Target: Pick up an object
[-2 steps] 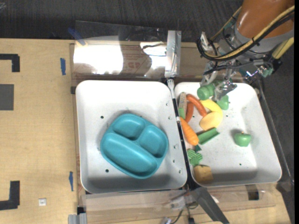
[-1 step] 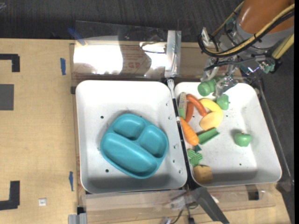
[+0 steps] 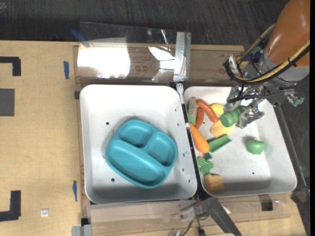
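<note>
My gripper (image 3: 242,115) hangs over the upper middle of the right bin (image 3: 275,176), below the orange band of the arm. A round green toy piece (image 3: 229,118) sits right against the gripper's lower left end, overlapping a yellow toy (image 3: 219,128). Whether the green piece is held or only touched is unclear. Close by lie an orange pepper-like piece (image 3: 207,110), a carrot (image 3: 199,138), a long green vegetable (image 3: 218,143) and a small green apple-like piece (image 3: 255,146).
The left bin (image 3: 93,102) holds a teal divided plate (image 3: 141,153). A brown potato-like toy (image 3: 214,182) and a green leafy piece (image 3: 205,166) lie by the right bin's front left corner. Cables hang from the arm (image 3: 290,33) above the right bin's back edge.
</note>
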You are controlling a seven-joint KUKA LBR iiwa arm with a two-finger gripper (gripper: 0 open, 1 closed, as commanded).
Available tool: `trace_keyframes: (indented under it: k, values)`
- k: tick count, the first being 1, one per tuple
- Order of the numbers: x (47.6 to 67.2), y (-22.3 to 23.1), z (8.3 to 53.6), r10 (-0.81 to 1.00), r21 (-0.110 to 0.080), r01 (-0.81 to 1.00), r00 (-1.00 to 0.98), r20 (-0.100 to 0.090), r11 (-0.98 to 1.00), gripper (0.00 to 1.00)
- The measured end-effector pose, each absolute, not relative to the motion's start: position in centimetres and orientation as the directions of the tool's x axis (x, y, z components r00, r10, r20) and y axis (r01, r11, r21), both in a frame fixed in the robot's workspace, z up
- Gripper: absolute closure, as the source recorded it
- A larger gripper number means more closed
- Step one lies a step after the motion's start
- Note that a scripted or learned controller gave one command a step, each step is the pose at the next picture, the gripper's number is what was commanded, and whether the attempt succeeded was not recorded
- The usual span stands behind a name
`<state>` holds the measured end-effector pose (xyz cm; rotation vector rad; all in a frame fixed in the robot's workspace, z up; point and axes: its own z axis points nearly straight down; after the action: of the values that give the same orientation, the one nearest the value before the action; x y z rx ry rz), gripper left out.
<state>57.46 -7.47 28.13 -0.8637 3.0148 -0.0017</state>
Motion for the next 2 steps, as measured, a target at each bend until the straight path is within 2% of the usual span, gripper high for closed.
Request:
trace_keyframes:
  k: [1, 2]
  values:
    - [62.5, -2.6, 26.8, -0.639, -0.002, -0.639, -0.769, -0.008, 0.769, 1.0]
    - [66.8, -4.2, 33.0, -0.527, -0.006, -0.527, -0.85, -0.013, 0.85, 1.0]
